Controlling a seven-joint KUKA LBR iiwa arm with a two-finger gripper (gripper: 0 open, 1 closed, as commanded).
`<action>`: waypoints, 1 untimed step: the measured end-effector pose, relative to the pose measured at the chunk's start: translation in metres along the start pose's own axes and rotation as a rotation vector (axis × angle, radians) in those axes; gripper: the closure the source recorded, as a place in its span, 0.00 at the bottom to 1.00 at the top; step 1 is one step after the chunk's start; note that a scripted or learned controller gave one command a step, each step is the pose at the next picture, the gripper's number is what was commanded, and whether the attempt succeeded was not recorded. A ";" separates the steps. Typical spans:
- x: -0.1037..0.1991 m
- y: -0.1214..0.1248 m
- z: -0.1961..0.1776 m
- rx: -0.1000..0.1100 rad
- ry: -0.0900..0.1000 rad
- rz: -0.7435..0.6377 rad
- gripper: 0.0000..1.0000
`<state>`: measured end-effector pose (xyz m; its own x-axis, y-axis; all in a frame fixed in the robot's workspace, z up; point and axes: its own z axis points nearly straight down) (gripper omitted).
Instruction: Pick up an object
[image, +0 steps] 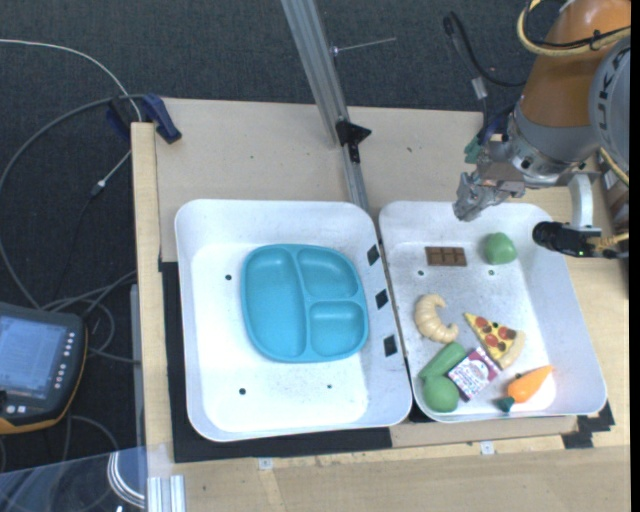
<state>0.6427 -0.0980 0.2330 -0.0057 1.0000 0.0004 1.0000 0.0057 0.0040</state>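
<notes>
Tray (303, 302) in left bin (200, 300); croissant (434, 316), pizza (497, 339), carrot (527, 385) in right bin (570, 300)

A robotics lab: wooden bench (250, 130), loose cables (60, 60), teach pendant (35, 365) on dark carpet.

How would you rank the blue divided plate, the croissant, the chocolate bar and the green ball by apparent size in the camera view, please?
1. Blue divided plate, by far the largest.
2. Croissant.
3. Chocolate bar and green ball: these look too alike in size to rank.
</notes>
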 end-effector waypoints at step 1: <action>0.050 0.005 -0.010 0.000 0.001 -0.001 1.00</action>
<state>0.6475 -0.0478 0.2434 -0.0067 1.0000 0.0016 1.0000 0.0067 0.0041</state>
